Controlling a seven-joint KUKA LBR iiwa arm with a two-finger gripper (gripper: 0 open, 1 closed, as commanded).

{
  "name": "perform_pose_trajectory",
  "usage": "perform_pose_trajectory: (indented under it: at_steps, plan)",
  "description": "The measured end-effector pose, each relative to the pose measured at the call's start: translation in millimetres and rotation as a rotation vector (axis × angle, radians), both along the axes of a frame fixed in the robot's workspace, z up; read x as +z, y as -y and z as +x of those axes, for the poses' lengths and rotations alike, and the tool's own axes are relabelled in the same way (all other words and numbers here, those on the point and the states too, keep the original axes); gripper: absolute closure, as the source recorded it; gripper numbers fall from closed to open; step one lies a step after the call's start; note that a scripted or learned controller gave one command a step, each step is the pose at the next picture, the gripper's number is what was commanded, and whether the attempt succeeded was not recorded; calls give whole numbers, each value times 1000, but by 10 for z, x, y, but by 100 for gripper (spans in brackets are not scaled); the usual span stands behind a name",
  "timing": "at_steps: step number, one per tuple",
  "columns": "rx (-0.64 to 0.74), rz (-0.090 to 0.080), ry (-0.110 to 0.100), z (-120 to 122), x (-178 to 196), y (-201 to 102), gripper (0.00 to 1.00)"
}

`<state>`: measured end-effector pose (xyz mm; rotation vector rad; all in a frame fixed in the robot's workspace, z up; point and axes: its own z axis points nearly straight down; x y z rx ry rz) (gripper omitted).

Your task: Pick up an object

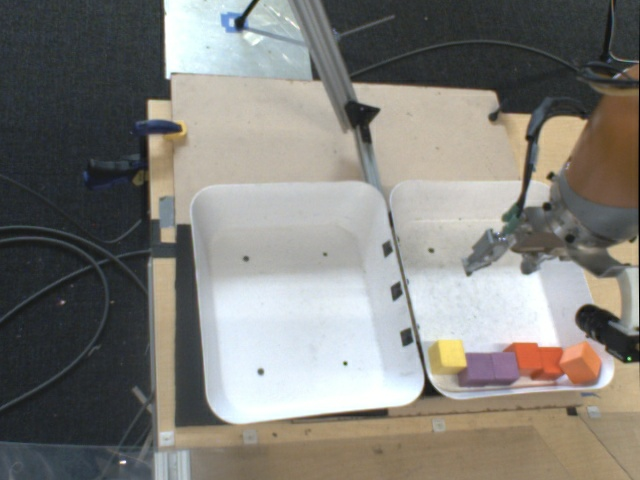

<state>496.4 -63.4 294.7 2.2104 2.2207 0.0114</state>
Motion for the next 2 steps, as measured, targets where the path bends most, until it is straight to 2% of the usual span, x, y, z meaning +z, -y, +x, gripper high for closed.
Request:
perform_pose_trajectory:
  at_steps: [1, 2]
  plan:
    - [-5, 0, -10, -116, -332, 175, 0]
    - [-10, -5, -1, -113, 361, 892, 0]
